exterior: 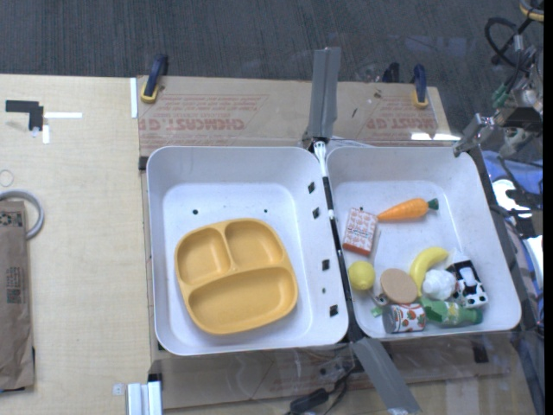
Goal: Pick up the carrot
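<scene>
Nearest the camera, along the front edge of the right-hand shallow white bin (484,223), lies a huddle of small things: a printed tin can (404,317) on its side, a green packet (454,315) beside it, a black-and-white toy cow (467,285) at the corner, a white ball-like lump (438,284) just behind, and a round tan disc (398,285) resting against the can; a little further back sit a small yellow lemon (361,275) and a curved yellow plastic banana (427,263), the banana touching the white lump; beyond these a red-and-white printed carton (360,232) leans near the bin's left wall. In the left-hand white bin (164,232) a yellow three-compartment plastic plate (236,274) lies flat, nothing on it.

Further back in the right bin lies the orange toy carrot with a green tip (404,209), flat on the bin floor, green end pointing right, apart from the carton and well apart from the front cluster; it has open floor around it.

Farthest off, at the upper right beyond the bin's corner, some grey metalwork and cables (510,111) of the rig can be seen; whether the pincer is spread or closed cannot be told from here, and nothing is seen in its grasp.

As a judgement, the task is at its start: the carrot is untouched on the floor; the approach, descent, closing and lift all remain.
</scene>
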Robot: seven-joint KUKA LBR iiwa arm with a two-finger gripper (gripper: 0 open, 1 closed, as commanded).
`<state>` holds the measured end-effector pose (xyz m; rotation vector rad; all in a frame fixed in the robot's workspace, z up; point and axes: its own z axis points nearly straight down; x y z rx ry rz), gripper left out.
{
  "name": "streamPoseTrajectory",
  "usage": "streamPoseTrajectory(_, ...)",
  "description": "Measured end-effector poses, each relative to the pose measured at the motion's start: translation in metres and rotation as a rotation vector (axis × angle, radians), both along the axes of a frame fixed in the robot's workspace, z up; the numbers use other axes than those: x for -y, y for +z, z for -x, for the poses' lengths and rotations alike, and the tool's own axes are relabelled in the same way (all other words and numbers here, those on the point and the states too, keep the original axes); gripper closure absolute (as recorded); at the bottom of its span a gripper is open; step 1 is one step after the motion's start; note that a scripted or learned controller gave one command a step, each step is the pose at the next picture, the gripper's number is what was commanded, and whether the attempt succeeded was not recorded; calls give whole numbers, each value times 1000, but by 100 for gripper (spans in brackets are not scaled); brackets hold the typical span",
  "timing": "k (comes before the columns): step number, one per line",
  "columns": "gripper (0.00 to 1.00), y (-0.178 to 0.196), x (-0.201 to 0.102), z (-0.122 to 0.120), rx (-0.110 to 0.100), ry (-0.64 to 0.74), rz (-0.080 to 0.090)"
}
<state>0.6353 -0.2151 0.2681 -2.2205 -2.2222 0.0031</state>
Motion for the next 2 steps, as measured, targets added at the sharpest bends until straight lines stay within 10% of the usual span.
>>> streamPoseTrajectory(1, 0, 98, 7, 43, 0, -102, 1)
streamPoseTrajectory(2, 0, -20, -11, 84, 0, 74, 0)
